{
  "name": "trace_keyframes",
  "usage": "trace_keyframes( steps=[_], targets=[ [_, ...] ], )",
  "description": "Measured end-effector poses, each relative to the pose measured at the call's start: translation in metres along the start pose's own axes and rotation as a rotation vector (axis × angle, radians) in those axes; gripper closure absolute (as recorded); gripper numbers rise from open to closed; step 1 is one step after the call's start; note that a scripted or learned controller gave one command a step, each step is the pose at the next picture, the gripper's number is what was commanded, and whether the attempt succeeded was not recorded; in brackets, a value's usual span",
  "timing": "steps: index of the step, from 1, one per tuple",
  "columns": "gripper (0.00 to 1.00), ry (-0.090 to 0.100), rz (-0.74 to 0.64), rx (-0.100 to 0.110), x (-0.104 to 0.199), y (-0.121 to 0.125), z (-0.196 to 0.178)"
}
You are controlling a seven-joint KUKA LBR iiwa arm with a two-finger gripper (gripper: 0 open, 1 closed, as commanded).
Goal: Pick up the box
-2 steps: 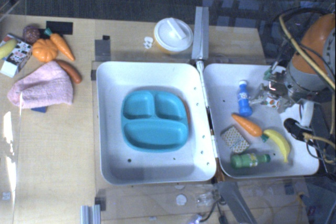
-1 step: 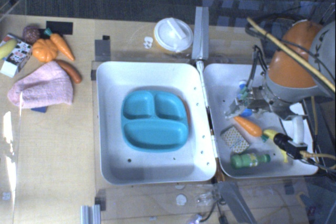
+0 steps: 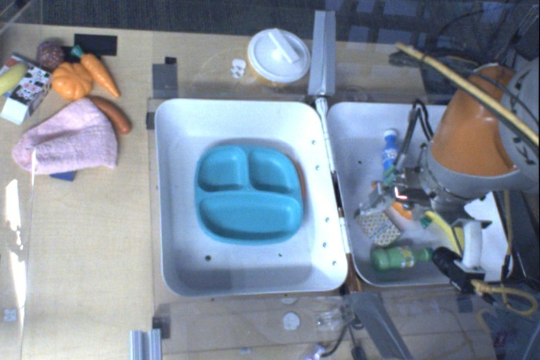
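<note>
Although no item in the right bin (image 3: 354, 181) can be called the box with certainty, the likeliest one is the small flat patterned packet (image 3: 377, 224) lying on the bin floor near its left wall, just above the green bottle (image 3: 401, 257) that rests on its side along the front edge. The tool (image 3: 403, 195) hangs just up and to the right of that packet, low in the clutter, with a small orange piece (image 3: 402, 212) and a yellow piece (image 3: 432, 221) close beneath it and a blue-and-white tube (image 3: 389, 149) standing off toward the back. Whether the tool is open or closed cannot be told, since the arm's orange band (image 3: 472, 135) and wrist cover much of it, and nothing is plainly seen in its grasp. The risk, as I judge it, is a grab on the wrong thing: the pieces lie so close together that a descent here could close on the orange piece or nudge the bottle instead of the packet. A flat packet lying on the floor may also slip away. The left bin (image 3: 177, 181) holds a blue divided tray (image 3: 250, 192), and on the desk (image 3: 84, 265) beyond lie a pink cloth (image 3: 67, 139), toy vegetables (image 3: 84, 77) and a white lid (image 3: 279, 53), all well apart from the work.
</note>
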State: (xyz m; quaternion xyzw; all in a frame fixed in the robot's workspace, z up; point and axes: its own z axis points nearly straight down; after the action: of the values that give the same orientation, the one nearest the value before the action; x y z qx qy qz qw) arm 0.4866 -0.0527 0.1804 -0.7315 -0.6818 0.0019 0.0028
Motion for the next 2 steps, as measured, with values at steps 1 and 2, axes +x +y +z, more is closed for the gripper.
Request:
trace_keyframes(
  steps=[1,2],
  targets=[
    [0.00,-0.001,-0.272,-0.017,-0.0425,0.0083,0.0909],
    [0.00,0.001,0.207,-0.029,-0.0393,0.0114,0.0903]
  ],
)
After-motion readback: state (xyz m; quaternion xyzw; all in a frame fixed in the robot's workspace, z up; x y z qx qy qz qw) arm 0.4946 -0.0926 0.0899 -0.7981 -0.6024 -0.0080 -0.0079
